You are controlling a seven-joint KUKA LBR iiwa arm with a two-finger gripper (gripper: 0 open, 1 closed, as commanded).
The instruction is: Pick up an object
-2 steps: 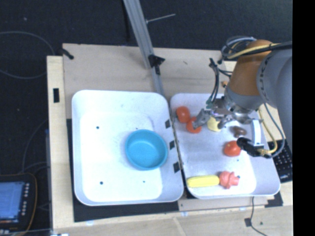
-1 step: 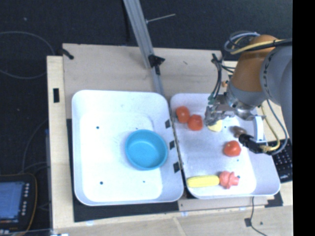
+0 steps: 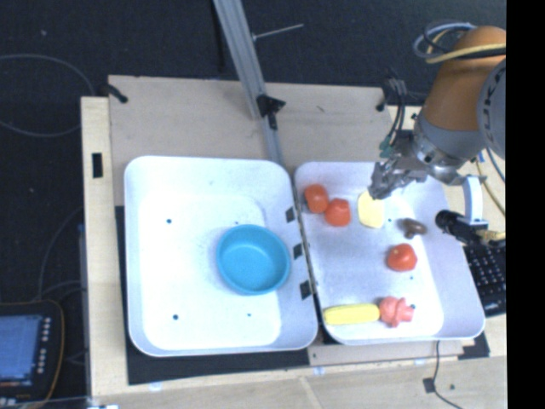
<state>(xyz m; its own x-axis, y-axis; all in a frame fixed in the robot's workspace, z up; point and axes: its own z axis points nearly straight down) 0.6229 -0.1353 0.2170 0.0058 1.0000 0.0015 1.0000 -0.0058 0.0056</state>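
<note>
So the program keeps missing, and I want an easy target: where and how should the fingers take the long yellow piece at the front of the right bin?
Grip the long yellow piece across its middle, coming straight down from above. It lies flat and narrow, lengthwise along the right bin's front wall, so close across its short width. Keep off its right end, where the pink object sits close.

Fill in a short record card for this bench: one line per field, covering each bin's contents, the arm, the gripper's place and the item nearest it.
left bin: one blue bowl
right bin: two orange-red pieces near its left wall, pale yellow piece, small brown item, red piece, yellow banana-like item, pink item
arm: enters from the right, orange band above the wrist
gripper: over the right bin's far part
nearest item: pale yellow piece, just below the gripper tip in the view
grip: cannot tell
</note>
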